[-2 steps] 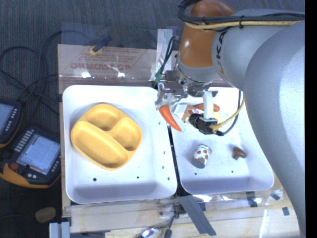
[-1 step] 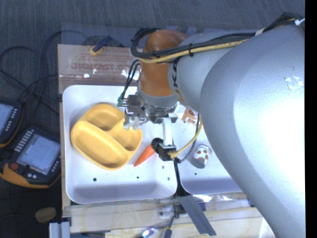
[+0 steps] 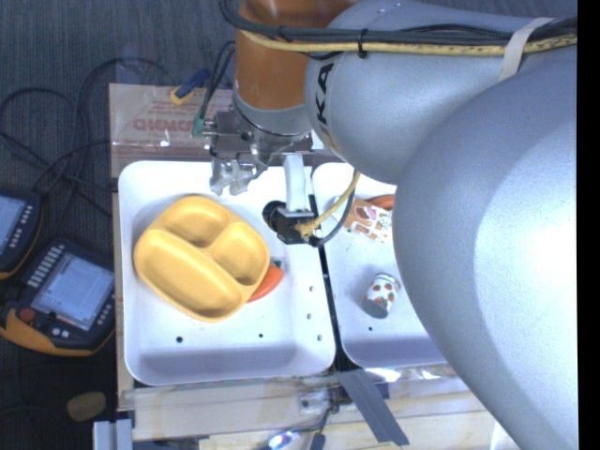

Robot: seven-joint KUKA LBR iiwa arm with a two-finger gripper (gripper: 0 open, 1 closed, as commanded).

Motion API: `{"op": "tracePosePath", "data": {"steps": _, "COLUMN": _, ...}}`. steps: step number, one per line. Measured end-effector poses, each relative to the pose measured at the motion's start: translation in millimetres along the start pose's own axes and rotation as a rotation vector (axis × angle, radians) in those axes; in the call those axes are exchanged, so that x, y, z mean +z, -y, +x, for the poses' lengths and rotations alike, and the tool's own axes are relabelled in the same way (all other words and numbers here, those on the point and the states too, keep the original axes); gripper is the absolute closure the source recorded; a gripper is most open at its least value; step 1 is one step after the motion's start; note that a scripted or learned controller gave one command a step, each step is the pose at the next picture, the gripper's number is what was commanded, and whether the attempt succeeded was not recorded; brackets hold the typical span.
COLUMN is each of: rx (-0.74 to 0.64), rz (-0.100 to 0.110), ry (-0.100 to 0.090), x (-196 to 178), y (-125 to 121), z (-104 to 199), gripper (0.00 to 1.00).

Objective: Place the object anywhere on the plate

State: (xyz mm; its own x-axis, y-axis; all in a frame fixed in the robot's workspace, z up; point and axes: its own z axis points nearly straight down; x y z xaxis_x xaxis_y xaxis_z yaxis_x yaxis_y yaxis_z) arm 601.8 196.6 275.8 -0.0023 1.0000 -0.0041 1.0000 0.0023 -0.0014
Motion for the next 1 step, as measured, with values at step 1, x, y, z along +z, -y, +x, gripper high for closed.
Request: {"op": "tracePosePath", "data": {"steps": 1, "rx": 0.001, "rz": 0.0, "ry": 0.001, "x": -14.9, "y": -45.6, "z": 35.5, "gripper": 1.0}}
